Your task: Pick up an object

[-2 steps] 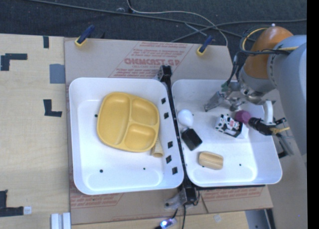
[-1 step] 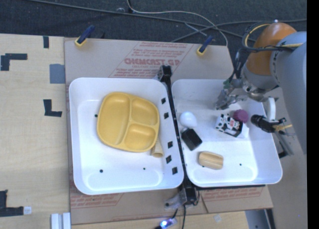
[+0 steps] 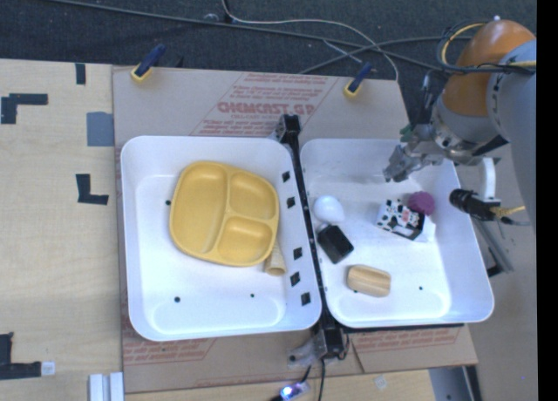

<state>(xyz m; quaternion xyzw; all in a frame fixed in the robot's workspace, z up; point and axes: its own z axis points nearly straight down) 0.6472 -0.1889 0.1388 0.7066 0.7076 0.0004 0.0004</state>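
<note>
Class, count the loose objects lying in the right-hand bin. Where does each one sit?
5. White ball and black block by the divider; tan block toward the front; black-and-white patterned item with a purple object touching it, right of centre. The tool may hide more.

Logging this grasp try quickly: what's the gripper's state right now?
Gripper: cannot be told; it hangs over the right bin, above the purple object.
</note>
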